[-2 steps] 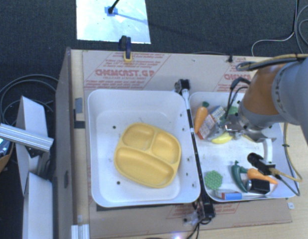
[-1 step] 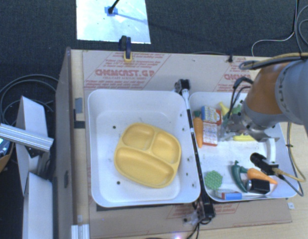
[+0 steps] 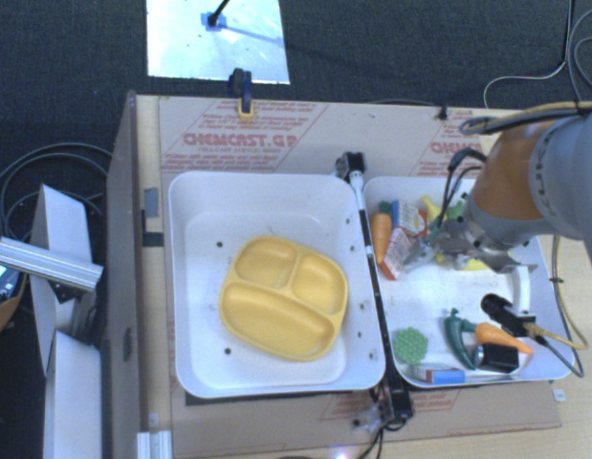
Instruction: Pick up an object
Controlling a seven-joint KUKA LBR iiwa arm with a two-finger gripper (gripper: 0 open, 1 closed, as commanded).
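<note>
Blue marker (image 3: 447, 376) (front rim), orange carrot (image 3: 382, 229); crinkled

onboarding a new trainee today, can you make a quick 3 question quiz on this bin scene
1. True or false: the yellow divided tray lies in the left bin.
2. Which bin does the arm reach over? A) left B) right
3. Fill in: the orange carrot toy lies beside the ____ between the bins.

Key: 1 true; 2 B, the right bin; 3 divider.
</note>
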